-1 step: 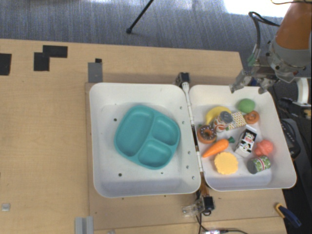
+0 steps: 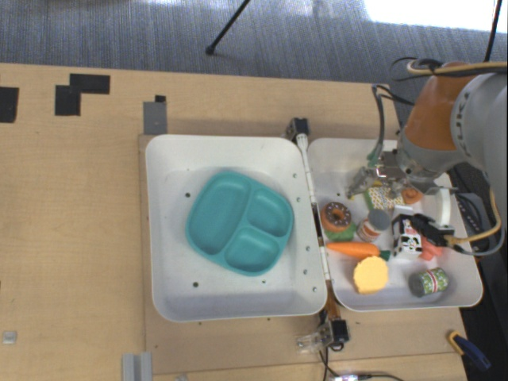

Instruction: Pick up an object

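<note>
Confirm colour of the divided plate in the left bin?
Teal, plain, seen in the camera view: plate.

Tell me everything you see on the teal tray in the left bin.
The teal tray is a rounded-square divided plate with three shallow compartments, smooth and plastic-looking. It lies flat, right side up, rotated at an angle to the bin walls, near the middle of the left white bin. Only the bin floor touches it.
</note>
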Robot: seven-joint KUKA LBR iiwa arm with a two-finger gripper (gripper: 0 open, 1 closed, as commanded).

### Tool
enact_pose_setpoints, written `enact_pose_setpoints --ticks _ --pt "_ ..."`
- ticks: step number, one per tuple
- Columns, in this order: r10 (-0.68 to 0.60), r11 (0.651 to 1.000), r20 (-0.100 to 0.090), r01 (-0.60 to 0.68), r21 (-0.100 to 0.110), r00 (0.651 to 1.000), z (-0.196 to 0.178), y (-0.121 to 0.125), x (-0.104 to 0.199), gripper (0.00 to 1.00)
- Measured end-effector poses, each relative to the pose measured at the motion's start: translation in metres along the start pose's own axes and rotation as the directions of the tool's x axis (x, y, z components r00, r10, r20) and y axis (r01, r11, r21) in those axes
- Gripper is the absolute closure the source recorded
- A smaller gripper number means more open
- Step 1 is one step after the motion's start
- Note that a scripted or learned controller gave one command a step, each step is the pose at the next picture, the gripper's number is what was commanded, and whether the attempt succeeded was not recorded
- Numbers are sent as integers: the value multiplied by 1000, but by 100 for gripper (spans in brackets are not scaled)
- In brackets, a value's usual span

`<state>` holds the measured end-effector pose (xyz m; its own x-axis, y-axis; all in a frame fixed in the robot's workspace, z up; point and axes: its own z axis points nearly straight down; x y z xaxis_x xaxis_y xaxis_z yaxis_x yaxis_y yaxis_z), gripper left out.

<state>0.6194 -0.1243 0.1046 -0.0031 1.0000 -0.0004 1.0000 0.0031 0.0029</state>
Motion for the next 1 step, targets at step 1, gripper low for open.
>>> enact_pose_setpoints --ticks 1 --pt "0 1000 5 1 -12 1000 14 -28 -40 0"
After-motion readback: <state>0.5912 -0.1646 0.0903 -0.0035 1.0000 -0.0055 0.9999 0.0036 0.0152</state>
